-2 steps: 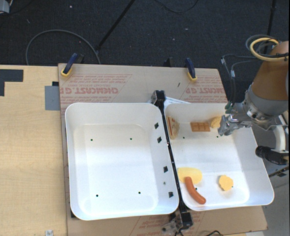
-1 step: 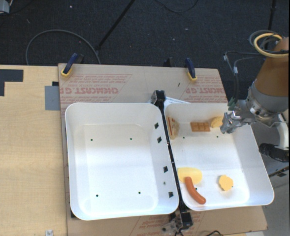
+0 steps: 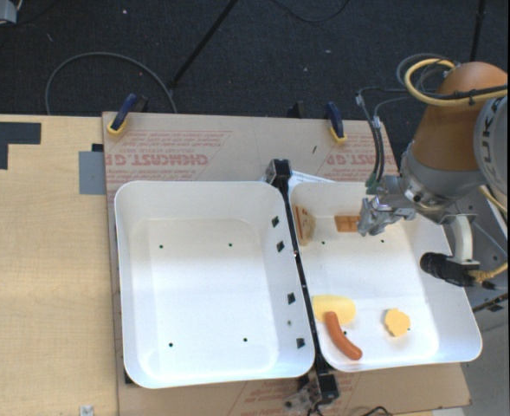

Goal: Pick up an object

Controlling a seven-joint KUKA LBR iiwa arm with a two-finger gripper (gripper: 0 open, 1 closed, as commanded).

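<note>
Gripper low at the right bin's far edge, reaching for a pick

Near edge of the right bin point(image 3: 462, 341): a sausage point(image 3: 344, 335), a yellow block point(image 3: 335, 307) and a yellow wedge point(image 3: 397, 322). At the far edge, beside a brown slice point(image 3: 306, 224), the gripper point(image 3: 372, 218) hangs touching an orange piece point(image 3: 346, 224), probably its target; its grasp I cannot tell.

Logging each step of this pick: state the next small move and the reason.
Probably a short descent toward the orange block. The gripper sits in the right bin at its far end, just right of that block and seemingly above the floor. The banana, sausage and yellow piece lie much nearer the camera.
</note>
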